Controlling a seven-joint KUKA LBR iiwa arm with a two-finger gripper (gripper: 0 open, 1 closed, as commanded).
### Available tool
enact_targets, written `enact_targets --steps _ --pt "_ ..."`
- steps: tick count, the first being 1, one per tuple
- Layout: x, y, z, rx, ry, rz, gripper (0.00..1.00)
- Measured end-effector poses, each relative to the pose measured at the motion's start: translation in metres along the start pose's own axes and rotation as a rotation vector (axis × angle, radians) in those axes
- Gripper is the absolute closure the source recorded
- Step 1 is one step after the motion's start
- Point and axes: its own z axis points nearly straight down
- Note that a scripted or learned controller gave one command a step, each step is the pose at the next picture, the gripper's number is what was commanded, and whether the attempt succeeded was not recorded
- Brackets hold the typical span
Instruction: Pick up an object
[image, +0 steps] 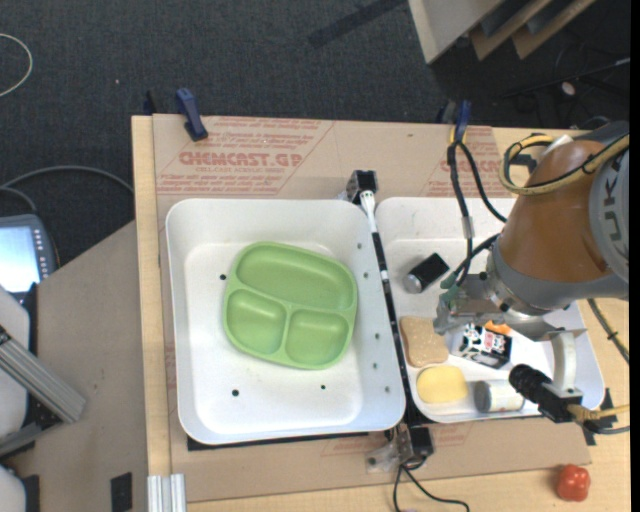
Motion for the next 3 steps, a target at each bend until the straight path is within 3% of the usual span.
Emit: enact_targets --steps 1,2,3 --pt "0.135 0.005 -0.090 -0.007 0.007 -0.017 1.00" --pt "0.172 0.001 -0.211 -0.011 0.007 -0.007 1.00" --pt "0.164 0.009 -0.112 0.015 -0.002 0.002 1.00"
